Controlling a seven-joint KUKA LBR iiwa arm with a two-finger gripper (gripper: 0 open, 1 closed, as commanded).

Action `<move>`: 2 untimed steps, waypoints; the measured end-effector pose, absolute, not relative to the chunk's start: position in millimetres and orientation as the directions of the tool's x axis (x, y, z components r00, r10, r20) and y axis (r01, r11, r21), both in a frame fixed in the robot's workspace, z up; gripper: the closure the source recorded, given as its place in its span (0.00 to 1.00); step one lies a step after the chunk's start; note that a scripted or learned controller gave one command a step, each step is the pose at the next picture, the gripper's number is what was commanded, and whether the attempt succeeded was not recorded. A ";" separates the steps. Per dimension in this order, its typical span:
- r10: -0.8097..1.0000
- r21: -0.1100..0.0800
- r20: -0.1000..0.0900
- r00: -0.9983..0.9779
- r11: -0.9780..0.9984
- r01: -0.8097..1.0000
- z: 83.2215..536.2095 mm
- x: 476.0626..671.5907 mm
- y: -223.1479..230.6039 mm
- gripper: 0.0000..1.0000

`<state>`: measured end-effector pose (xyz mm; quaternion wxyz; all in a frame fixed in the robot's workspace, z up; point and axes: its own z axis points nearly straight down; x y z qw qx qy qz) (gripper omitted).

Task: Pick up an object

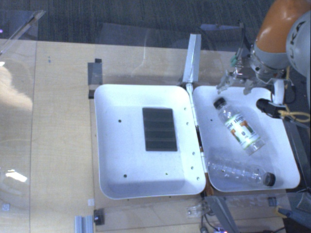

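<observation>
My gripper (236, 84) hangs over the back edge of the right bin (286, 144), open with nothing between its fingers. Just in front of it a clear plastic bottle (239, 126) with a black cap and an orange-and-white label lies slantwise in that bin. A second clear bottle (240, 173) with a dark cap lies along the right bin's front wall. A flat black rectangular block (159, 129) lies in the middle of the left bin (109, 144).
A grey metal post (192, 57) stands behind the seam between the two bins. A black bracket (95, 74) sits at the left bin's back left corner. Cables and a black fitting (274, 108) hang by the right bin's right rim.
</observation>
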<state>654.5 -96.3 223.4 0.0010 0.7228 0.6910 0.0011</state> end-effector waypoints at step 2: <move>0.992 0.004 0.000 -0.125 0.125 0.992 101.3 621.1 -138.8 0.00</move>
